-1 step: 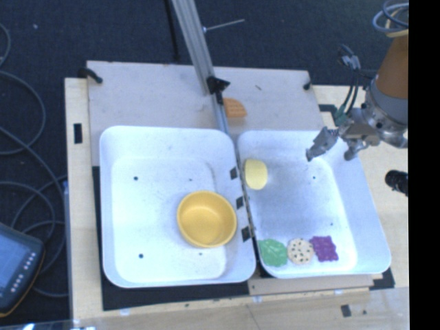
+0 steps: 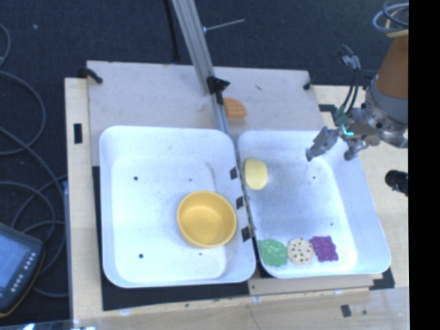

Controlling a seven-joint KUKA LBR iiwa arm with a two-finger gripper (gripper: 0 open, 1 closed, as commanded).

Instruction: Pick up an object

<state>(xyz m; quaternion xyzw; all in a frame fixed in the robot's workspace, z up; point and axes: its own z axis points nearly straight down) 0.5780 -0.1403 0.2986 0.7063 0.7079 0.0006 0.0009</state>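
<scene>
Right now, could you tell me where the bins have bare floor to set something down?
Left bin: bare all around the bowl. Right bin: bare in the middle, between the yellow piece and the crowded front row, green, cookie, purple.

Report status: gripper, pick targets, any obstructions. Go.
Gripper open, holding nothing, over right bin's far edge. Pale yellow piece, green piece, cookie, purple piece lie untouched in that bin. Nothing between gripper and them.
</scene>
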